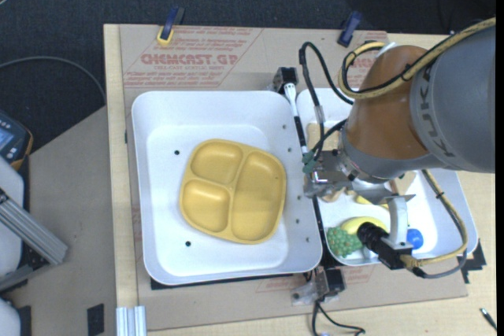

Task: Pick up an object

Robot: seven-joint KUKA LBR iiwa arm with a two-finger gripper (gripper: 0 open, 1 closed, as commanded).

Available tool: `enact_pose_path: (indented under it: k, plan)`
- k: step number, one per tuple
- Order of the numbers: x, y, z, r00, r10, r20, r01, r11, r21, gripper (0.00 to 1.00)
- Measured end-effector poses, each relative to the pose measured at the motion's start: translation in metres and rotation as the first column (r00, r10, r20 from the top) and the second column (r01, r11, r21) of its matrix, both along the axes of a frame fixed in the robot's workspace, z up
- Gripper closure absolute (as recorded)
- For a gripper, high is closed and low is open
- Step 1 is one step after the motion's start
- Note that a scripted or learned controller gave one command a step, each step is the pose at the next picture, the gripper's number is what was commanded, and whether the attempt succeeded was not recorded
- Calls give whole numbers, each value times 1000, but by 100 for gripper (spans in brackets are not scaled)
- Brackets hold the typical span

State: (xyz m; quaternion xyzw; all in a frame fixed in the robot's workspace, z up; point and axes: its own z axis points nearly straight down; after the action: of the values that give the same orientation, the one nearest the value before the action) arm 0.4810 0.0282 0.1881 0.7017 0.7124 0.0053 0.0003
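Note:
The right bin (465, 208) holds a green knobbly object (341, 240) at its near left corner. Beside it lie a yellow object (370, 225) and a small blue object (414, 238). My gripper (361, 197) hangs low over this bin's left half, just behind these objects, and the orange wrist band (386, 106) and the grey arm cover much of the bin. What lies directly under the gripper is hidden. A yellow divided plate (234, 190) lies flat in the middle of the left bin (157, 122).
A slim black-and-white stick (293, 108) lies along the rim between the two bins. Black cables (315, 67) loop above the right bin's far side. The bins stand on a cardboard sheet (189, 51) with blue clamps at its far edge.

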Motion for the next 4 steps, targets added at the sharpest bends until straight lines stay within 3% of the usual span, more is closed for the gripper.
enact_pose_path:
  k: [1, 2, 3, 4]
  plan:
    - [44, 73, 96, 1000, -5, 6, 5, 1000, -1, 100]
    - [42, 68, 101, 1000, -13, -6, 13, 1000, -8, 100]
    - [15, 123, 192, 1000, -7, 2, 7, 1000, -1, 100]
    - [-3, 179, 40, 1000, -10, -25, 9, 1000, -11, 100]
